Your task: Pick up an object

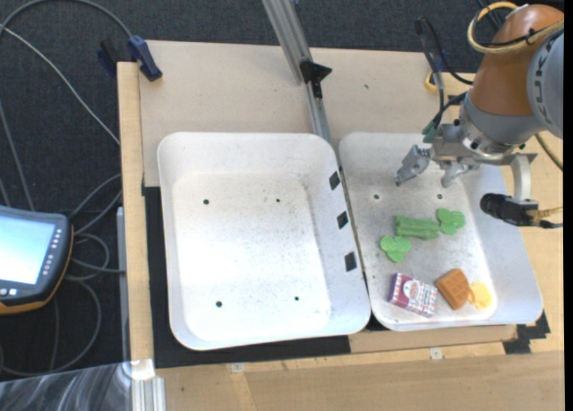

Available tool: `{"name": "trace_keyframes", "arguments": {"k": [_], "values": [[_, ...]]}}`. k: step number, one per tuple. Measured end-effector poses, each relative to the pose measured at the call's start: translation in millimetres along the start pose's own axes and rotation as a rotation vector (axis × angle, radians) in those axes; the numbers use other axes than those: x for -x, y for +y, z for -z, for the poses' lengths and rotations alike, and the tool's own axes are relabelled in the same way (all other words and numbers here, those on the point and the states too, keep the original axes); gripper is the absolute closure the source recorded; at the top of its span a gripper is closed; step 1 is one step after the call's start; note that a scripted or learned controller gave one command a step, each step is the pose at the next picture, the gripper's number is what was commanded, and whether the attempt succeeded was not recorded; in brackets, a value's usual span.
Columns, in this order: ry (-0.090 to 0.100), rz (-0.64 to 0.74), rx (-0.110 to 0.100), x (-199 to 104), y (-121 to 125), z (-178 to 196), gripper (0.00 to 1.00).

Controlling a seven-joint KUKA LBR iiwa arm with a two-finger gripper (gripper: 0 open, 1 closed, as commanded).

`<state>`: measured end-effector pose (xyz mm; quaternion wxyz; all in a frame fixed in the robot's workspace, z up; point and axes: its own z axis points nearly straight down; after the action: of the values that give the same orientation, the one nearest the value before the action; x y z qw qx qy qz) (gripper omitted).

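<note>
— Gripper (431,170) first: where do you see it?

— Over the far part of your right bin (376,154), hanging from the arm (510,69) that comes in from the right. Its two fingers (412,167) are spread apart, and you can see bare bin floor between them. Nothing is pinched.

— And the objects you could pick?

— All in the right bin, nearer the front than the gripper. A green dumbbell (421,228) lies across the middle, its bar running left to right with a lobe at each end, the left lobe lower. It sits below the fingers, near them but apart.

— What else is in there?

— At the front edge, a small carton (412,295) in purple and white, lying flat. Just beside it to the right you have an orange block (454,287), and touching that a small yellow piece (481,295).

— And the left bin (179,154)?

— White, speckled with dark marks. A metal post (286,20) rises behind the seam between the two bins.
</note>
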<state>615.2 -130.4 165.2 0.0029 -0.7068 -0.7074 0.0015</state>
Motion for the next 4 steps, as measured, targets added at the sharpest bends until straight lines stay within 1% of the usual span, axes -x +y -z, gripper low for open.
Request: {"name": "trace_keyframes", "arguments": {"k": [1,2,3,4], "values": [[0.0,0.001,-0.001,-0.7,7.1,-45.9,0.0],[0.0,0.0,0.001,-1.5,6.9,-74.1,0.0],[0.0,0.0,0.006,-1.7,8.1,-60.9,1.0],[-0.004,0.0,0.014,2.0,8.4,3.5,1.0]]}}
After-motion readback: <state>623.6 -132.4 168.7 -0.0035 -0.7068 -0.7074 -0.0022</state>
